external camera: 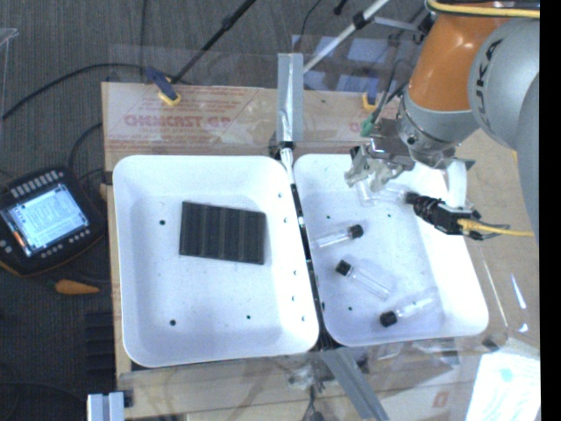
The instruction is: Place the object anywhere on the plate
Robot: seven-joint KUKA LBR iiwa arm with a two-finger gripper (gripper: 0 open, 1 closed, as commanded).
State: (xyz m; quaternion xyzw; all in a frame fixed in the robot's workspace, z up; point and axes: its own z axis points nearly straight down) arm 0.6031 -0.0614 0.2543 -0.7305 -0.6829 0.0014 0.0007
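The gripper (372, 175) sits in the upper right of the frame, over the upper left area of the right bin (456, 310), below the orange band (447, 55) of the grey arm (513, 68). Its two pale fingers (358, 172) point down toward the bin floor with a narrow gap visible between them; nothing is seen between the fingers, and whether their tips touch the floor cannot be told from this angle. Three clear vials with black caps lie on the floor of the right bin. The upper vial (339, 235) lies just below the gripper, apart from it, with its cap toward the right. The middle vial (364, 276) lies below that, slanting down to the right, with its cap at the upper left end. The lower vial (405, 310) lies near the lower right of the bin, with its cap at the lower left end. None of the three touches another. The plate (223, 232), a dark ribbed rectangle, lies flat in the left bin (145, 323), slightly above that bin's centre, well apart from the vials and the gripper. A black cable connector (436, 210) hangs beside the wrist at the right side of the right bin. A handheld control pendant (46, 217) lies at the left edge of the frame.
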